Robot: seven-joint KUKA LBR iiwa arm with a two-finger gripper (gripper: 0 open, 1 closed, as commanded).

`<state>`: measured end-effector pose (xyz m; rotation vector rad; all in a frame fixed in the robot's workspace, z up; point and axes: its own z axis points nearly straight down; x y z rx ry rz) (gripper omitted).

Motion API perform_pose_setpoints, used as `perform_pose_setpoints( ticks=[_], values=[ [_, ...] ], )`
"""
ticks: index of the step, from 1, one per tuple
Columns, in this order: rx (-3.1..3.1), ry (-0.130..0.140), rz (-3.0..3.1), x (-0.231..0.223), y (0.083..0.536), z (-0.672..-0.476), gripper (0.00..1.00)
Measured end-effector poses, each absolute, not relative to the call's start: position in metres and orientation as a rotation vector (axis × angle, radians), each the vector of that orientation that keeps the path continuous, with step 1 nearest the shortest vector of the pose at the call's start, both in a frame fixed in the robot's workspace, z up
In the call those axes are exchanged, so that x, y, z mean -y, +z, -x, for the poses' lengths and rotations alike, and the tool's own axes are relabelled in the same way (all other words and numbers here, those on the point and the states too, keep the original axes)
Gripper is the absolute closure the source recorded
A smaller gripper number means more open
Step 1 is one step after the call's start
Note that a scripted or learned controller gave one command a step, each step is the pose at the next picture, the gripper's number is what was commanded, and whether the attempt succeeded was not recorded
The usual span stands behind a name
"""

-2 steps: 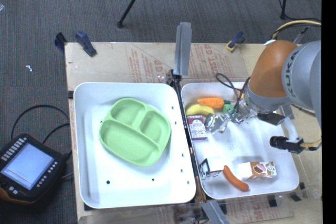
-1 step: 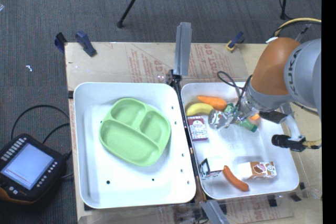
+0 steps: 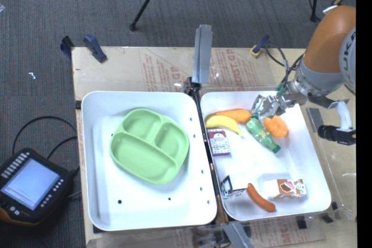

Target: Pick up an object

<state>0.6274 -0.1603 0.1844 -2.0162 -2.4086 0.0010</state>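
Gripper [image 3: 265, 106] seen lowered into right bin [image 3: 314, 148], just above green bottle [image 3: 263, 134] & orange pepper [image 3: 276, 126]; jaw state can't be told, no grasp visible.

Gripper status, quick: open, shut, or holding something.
Two-finger gripper: cannot be told. It sits low in the right white bin, right by the green plastic bottle and the orange pepper-shaped toy.
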Motion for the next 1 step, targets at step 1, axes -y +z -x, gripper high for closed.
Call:
perform_pose_setpoints(
  ticks=[1],
  values=[
    [1.909, 0.005, 2.491, 0.0528, 0.1865, -0.6426, 1.0]
  ],
)
